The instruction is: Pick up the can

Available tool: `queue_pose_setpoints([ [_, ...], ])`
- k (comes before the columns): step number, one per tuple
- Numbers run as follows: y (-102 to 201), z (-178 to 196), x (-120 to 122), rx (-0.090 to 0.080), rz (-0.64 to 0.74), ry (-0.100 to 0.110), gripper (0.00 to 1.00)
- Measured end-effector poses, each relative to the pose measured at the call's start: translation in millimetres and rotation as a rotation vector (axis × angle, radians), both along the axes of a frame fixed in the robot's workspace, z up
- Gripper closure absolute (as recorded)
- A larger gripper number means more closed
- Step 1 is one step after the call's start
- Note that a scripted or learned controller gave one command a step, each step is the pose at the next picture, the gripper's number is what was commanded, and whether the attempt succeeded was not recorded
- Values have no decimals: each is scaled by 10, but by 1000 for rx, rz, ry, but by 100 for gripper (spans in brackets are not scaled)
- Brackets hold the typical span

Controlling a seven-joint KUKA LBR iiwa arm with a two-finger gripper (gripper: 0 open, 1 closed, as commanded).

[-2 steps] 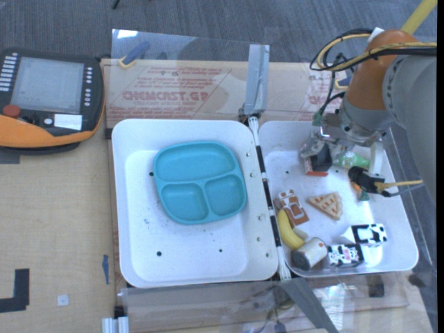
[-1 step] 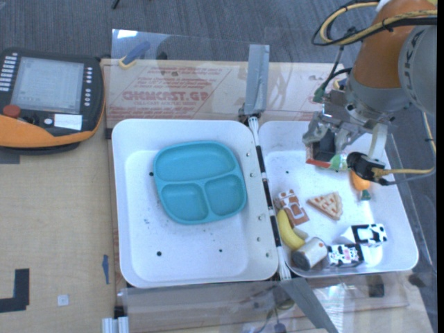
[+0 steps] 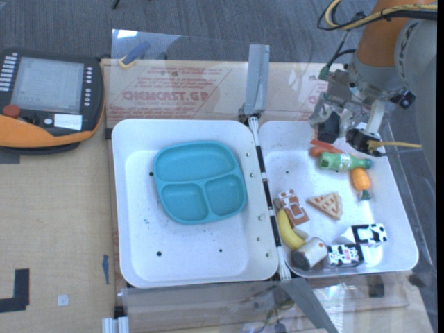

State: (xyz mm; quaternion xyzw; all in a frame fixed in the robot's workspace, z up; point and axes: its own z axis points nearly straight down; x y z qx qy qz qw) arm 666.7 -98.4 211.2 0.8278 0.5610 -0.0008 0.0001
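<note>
I see two shallow white bins side by side on the table. The left white bin holds a teal plastic plate with three compartments, lying flat near the middle.

The right white bin holds the clutter. The silver metal can lies on its side at the near left corner, its dark open end facing the near rim. A yellow toy banana lies just beside it, touching or nearly so. A brown-and-white small block sits above the banana, and a toy pizza slice lies to its right. Two black-and-white patterned small cartons sit right of the can along the near side. Further back are a green plastic bottle on its side, an orange carrot-like toy and a red-orange thin piece.

The grey arm with orange band reaches in from the right. The gripper hangs over the far edge of the right bin, well apart from the can. I cannot tell whether the jaws are wide or narrow; nothing is visibly held.
</note>
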Motion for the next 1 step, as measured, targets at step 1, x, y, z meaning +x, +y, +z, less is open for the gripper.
queue_pose_setpoints([
  [1, 23, 109, 12, -2, 5, -2, 100],
])
